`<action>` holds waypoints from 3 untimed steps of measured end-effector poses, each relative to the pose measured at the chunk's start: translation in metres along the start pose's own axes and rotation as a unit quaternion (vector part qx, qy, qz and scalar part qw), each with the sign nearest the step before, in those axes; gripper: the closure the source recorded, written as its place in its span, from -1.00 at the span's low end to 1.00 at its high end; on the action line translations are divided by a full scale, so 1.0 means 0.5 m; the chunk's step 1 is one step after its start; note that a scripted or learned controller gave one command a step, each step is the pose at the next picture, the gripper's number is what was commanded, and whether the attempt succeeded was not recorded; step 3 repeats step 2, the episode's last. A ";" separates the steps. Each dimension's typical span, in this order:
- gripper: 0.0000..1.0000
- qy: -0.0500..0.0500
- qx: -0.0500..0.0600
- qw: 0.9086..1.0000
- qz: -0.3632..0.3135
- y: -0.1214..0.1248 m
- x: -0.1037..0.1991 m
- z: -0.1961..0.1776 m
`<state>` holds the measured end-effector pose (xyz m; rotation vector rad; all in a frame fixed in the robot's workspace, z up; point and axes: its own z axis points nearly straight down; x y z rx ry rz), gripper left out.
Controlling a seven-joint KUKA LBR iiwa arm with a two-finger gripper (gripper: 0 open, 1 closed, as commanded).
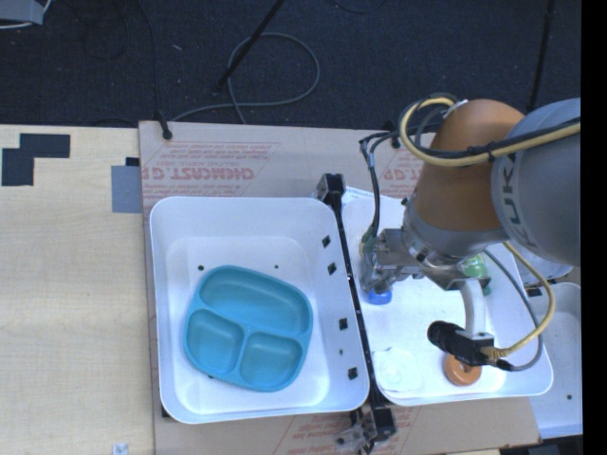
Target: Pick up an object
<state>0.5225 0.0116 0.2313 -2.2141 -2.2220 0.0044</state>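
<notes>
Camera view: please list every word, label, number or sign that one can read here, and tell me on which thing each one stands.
"CHEMCAST GP", red print seen upside down, on the cardboard sheet behind the left bin.
Faint red print on the same sheet's front edge, near the right bin: too blurred to read.
Dark letters on the grey arm, cut off by the frame edge: no whole word can be read.
The blue divided plate carries no text.
</notes>
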 end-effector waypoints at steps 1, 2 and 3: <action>1.00 0.000 -0.001 1.000 0.000 0.004 0.094 -0.007; 1.00 0.000 -0.001 1.000 0.000 0.023 0.195 -0.021; 1.00 0.000 -0.001 1.000 0.000 0.023 0.195 -0.021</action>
